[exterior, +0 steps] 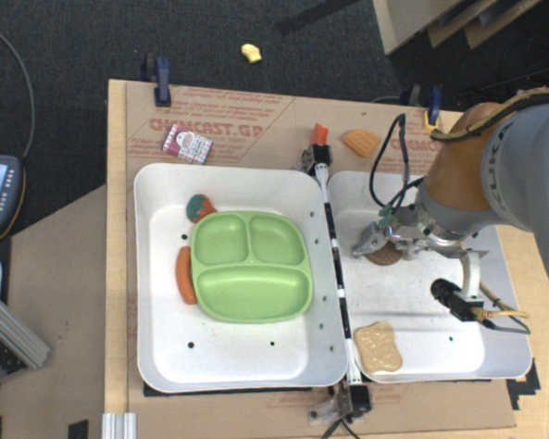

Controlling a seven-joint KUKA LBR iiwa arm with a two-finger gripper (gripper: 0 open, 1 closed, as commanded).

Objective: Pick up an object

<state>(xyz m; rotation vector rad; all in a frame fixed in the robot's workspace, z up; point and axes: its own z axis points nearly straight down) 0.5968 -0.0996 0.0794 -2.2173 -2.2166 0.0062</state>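
The grey two-finger gripper (384, 241), whose opening I cannot tell, hangs over a small brown round object (381, 259) at centre right and may nudge it aside if it closes off-centre.

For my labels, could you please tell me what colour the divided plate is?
The plate is light green; camera view shows it.

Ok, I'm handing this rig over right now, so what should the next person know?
Gripper: low in the right bin, directly over a small brown object; a grasp cannot be confirmed.
Other things: tan biscuit-like piece at that bin's lower left corner in the view; green divided plate and orange piece in the left bin.
Done: nothing visibly lifted.
Left: secure an object and lift it.
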